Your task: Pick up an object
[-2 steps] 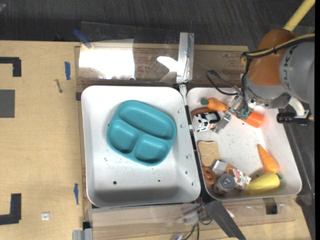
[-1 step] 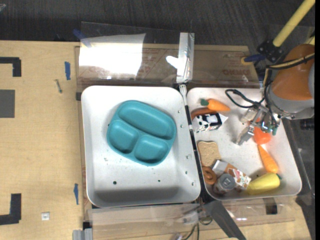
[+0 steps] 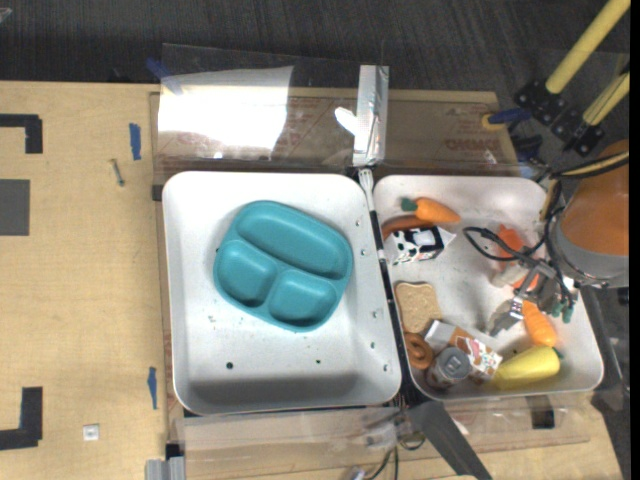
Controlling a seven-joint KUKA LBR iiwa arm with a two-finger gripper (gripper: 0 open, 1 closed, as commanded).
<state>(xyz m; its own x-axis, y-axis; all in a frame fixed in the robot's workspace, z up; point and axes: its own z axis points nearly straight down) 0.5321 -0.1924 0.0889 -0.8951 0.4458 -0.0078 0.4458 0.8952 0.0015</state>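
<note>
Hanging low over the right bin (image 3: 590, 368), hand (image 3: 535, 303) seemingly poised to pick from the toy clutter. Cannot tell whether apart or together. Just below the hand, a small carrot (image 3: 540, 325); below that, a lemon (image 3: 527, 366). Far left, a teal plate (image 3: 284, 262).
</note>
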